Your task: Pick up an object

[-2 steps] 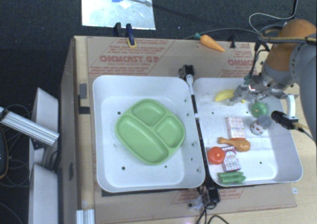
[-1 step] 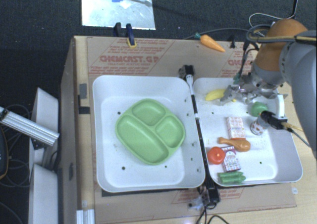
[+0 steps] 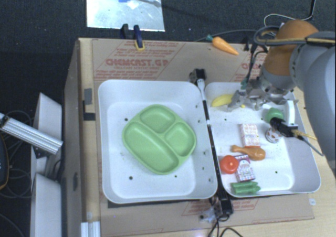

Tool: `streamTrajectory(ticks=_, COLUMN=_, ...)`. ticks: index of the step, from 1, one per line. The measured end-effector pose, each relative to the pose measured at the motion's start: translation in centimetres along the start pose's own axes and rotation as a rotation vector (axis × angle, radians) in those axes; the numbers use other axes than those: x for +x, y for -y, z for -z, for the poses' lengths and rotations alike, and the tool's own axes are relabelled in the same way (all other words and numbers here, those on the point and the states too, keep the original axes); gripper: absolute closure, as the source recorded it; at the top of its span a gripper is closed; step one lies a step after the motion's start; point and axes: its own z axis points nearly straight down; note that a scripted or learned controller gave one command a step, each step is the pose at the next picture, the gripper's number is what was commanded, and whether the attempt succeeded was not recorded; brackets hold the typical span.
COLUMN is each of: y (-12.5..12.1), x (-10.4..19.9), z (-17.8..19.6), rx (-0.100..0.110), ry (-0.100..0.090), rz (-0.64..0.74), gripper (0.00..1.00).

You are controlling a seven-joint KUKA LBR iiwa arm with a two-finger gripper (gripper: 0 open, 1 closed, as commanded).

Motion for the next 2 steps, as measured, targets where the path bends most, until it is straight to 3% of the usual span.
streamTrajectory(ticks=1, y=0.0, x=-1.1, z=0.0, rx=0.000, ry=-0.004, rz=0.000, gripper=0.00)
streamTrajectory(ticks=2, y=0.0, x=0.4, z=0.0, rx=0.000, ry=0.000, rz=0.000, gripper=0.00)
